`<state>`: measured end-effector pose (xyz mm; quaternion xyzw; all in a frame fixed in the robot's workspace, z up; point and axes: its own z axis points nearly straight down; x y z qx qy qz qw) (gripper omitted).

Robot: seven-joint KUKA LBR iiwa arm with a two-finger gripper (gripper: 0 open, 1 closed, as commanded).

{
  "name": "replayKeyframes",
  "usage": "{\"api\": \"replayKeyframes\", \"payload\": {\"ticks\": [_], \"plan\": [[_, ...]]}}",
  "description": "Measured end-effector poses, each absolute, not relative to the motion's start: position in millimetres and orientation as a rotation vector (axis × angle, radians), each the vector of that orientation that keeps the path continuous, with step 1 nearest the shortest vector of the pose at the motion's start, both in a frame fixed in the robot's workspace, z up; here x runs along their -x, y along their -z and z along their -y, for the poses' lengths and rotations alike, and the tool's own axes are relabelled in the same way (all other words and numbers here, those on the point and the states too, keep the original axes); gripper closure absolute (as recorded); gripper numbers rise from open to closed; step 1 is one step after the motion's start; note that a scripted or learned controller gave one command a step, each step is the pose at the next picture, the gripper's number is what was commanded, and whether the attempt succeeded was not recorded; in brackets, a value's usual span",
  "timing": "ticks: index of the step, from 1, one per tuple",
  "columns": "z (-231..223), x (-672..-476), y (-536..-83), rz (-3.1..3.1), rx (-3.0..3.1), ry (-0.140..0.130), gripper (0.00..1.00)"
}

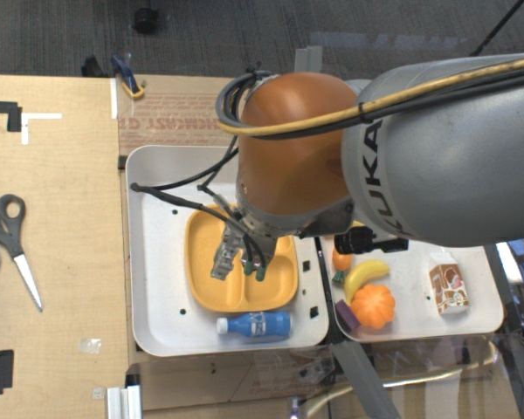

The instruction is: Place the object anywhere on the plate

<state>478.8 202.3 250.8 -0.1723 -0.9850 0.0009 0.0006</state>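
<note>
Plate (pixel 211 279): yellow, rounded-square, divided into compartments; lies in the left bin, toward its middle and near side.
Gripper (pixel 241 265): hangs over the plate's middle, below the orange wrist band; two fingers point down and stand a little apart, with nothing visible between them, so released rather than grasping.
Arm (pixel 437 155): grey, bulky, reaches in from the right and covers the far part of both bins; black cables run from the wrist across the left bin's far left corner.
Left bin (pixel 153 304): white, shallow; carries the plate and the bottle.
Bottle (pixel 255 325): blue with a white cap, on its side, just near of the plate's near edge, cap pointing left.
Right bin (pixel 419 317): white, beside the left bin, touching it along the middle.
Banana (pixel 365 275): yellow, at the right bin's left side.
Orange fruit (pixel 373 305): round, just near of the banana, touching or almost touching it.
Small box (pixel 448 288): white and brown, upright-looking, well right of the fruit.
Scissors (pixel 16 244): grey handles, on the bench far left, well apart from the bins.
</note>
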Motion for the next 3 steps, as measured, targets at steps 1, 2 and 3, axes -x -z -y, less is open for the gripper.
{"api": "replayKeyframes", "payload": {"ticks": [1, 2, 3], "plan": [[-228.3, -478.6, -271.0, 3.136, 0.205, 0.000, 1.00], [-228.7, -506.1, -248.8, 3.129, 0.286, -0.001, 1.00], [-176.0, -579.0, -234.2, 3.132, 0.263, -0.001, 1.00]]}}
